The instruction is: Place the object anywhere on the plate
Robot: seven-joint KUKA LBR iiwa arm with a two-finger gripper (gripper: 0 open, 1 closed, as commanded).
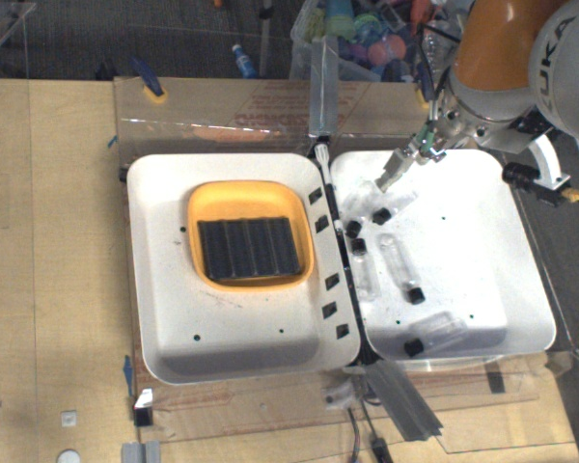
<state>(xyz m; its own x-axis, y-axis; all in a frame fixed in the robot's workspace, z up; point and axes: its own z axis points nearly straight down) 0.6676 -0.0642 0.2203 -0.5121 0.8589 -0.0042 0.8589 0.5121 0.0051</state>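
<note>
Plate on the left, clear tubes on the right, gripper above them.

Orange plate (249, 201) sits in the left bin (164, 326); one black-capped tube (402, 270) lies in the right bin (521, 287), slanting toward the near right. It sits below and just left of the gripper (390, 177), which carries nothing I can see; its spread I can't make out.

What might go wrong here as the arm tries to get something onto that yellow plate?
The clear objects in the right bin blend into its white floor, so a grab may miss. The gripper must also cross the divider to reach the plate, and could drop its load there.
</note>
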